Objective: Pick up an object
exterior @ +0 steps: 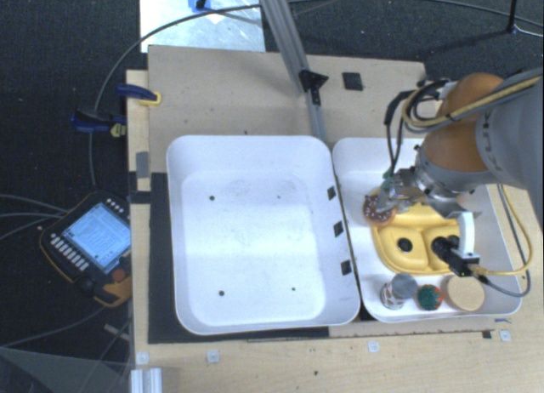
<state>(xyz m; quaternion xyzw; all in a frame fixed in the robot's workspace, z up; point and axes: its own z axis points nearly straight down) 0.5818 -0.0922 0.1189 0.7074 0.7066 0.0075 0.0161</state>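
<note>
The right bin holds several objects. A large yellow moulded piece with a dark hole lies in its middle. Just to the left of it sits a small brown speckled ring. Along the near wall lie a small silver and red can, a green ball and a tan disc. My gripper hangs low over the bin's upper middle, right above the brown ring and the yellow piece's far edge. The wrist hides what lies under it.
The left bin stands beside the right one, their walls touching. A slanted grey pole reaches down to the bench's far edge near the bins. A teach pendant lies off the bench at the left.
</note>
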